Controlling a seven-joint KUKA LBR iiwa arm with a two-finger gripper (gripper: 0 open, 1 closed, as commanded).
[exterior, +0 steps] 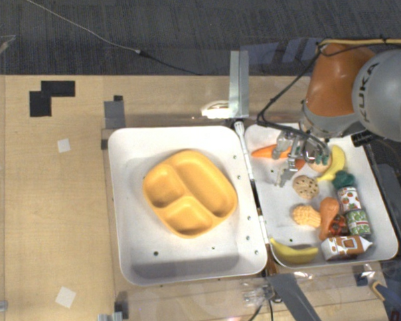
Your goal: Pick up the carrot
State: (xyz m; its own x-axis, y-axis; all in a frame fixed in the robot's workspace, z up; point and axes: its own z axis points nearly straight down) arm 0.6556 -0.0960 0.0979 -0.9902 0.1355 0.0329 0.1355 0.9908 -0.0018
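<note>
The carrot (262, 152) is a small orange cone lying at the far left of the right bin (277, 213), close to the bin's back wall, with its tip pointing left. My gripper (291, 157) hangs over the carrot's right, thicker end and hides that end. Whether the carrot sits between the jaws is hidden by the metal gripper body. The grey arm with its orange band (337, 82) reaches in from the upper right.
The right bin also holds a banana (335, 163), a cookie (305, 186), a yellow corn piece (306, 215), an orange sausage-like piece (329, 215), small cans (351, 200), a carton (346, 247) and a second banana (296, 253). A yellow divided plate (189, 190) lies in the left bin (139, 260).
</note>
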